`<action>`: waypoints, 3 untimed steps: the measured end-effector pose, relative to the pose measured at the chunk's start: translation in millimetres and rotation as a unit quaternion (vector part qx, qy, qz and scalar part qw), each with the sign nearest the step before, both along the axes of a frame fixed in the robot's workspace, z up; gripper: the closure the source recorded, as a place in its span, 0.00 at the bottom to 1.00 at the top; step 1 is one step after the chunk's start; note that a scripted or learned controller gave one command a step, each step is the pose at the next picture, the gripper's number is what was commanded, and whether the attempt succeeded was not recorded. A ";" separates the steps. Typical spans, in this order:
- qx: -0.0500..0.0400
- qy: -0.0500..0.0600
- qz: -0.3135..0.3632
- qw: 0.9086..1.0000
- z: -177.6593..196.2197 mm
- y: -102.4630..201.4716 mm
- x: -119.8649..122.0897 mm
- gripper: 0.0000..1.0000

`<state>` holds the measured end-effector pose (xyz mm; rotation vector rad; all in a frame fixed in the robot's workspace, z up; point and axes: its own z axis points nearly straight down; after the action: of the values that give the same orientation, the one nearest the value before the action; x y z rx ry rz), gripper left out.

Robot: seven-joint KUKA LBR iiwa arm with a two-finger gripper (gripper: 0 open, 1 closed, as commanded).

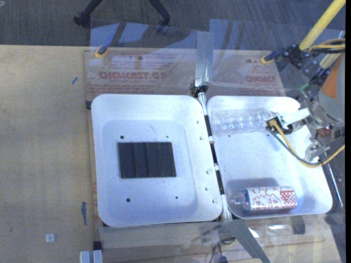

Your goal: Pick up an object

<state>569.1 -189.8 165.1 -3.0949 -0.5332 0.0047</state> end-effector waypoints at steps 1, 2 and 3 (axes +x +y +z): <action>0.000 -0.004 0.016 1.000 -77.8 63.2 -37.7 0.00; 0.000 0.000 -0.003 1.000 53.7 63.3 -89.9 0.00; 0.001 0.001 -0.005 1.000 -42.2 50.1 -91.2 0.00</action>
<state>477.9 -139.7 122.9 -3.0952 -0.5168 0.0077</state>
